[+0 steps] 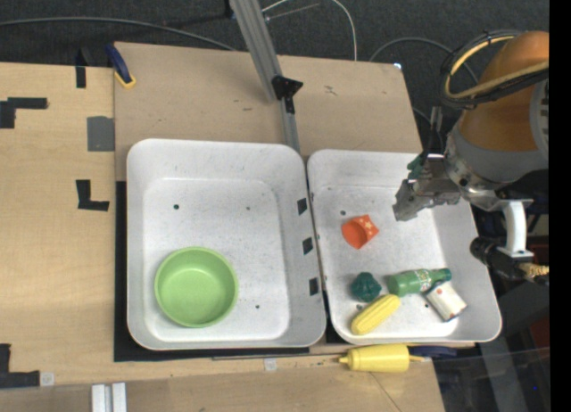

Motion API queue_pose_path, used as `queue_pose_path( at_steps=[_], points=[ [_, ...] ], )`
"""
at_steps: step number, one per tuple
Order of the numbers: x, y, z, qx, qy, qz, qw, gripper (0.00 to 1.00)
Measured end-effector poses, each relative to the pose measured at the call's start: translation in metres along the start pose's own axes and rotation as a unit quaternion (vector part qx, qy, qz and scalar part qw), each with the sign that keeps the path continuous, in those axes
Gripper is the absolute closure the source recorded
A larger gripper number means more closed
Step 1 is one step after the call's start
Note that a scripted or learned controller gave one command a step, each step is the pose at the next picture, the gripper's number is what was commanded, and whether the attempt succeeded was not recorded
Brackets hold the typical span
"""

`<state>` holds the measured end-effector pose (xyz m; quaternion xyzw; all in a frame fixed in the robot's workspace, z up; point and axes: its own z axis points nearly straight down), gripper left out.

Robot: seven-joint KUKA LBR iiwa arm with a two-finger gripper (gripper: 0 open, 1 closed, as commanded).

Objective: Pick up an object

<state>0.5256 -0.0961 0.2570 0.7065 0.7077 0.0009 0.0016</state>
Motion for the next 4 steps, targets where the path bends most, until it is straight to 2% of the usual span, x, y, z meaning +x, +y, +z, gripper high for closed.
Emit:
queue_pose_path(
  at_steps=[1, 2, 3, 4],
  points=[
    [0.037, 0.024, 0.003, 0.002, 0.001, -0.002, 1.0000, 1.00],
    [0.087, 0.053, 0.019, 0.003, 0.001, -0.002, 1.0000, 1.00],
    [0.140, 0.079, 0.014, 0.001, 0.001, -0.003, 1.0000, 1.00],
    [0.191, 0.093, 0.020, 0.002, 0.001, -0.002, 1.0000, 1.00]
  ],
)
